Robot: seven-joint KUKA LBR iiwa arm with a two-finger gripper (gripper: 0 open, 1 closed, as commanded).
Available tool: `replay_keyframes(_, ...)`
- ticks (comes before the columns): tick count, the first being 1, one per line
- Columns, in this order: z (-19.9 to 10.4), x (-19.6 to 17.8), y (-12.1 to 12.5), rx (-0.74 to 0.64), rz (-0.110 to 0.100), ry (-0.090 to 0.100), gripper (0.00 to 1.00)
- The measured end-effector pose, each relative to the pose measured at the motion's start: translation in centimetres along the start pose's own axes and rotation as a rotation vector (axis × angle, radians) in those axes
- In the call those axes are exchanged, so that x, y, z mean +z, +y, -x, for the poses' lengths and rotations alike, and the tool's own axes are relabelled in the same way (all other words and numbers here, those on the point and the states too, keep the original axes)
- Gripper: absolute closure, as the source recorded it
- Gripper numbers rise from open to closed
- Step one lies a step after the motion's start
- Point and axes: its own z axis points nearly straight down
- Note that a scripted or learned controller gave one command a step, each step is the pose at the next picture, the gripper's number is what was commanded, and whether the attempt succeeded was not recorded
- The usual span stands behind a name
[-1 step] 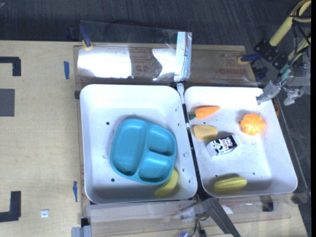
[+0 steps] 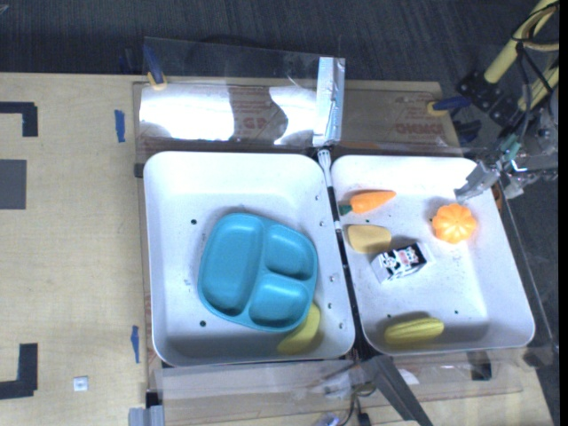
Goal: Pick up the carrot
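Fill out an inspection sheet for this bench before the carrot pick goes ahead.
Surface: wooden bench bearing two white bins side by side, left bin and right bin.
Job's things: carrot lies in the right bin near its far left corner, free of the gripper.
Clutter: right bin also holds an orange pumpkin-like toy, a yellow wedge, a small black-and-white carton and a yellow corn-like piece. Left bin holds a blue divided plate with a yellow piece at its near edge.
Grippers: gripper over the right bin's far right corner; finger state unclear.
Cables: yellow and dark cables at far right.
Surroundings: clear plastic screen behind the left bin.
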Motion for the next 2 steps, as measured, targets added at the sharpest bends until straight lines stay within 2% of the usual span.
replay_keyframes(1,5.3,6.1,0.1,-0.246,-0.001,0.0,0.0)
replay_keyframes(2,5.5,12.4,2.4,-0.217,-0.005,0.003,0.0)
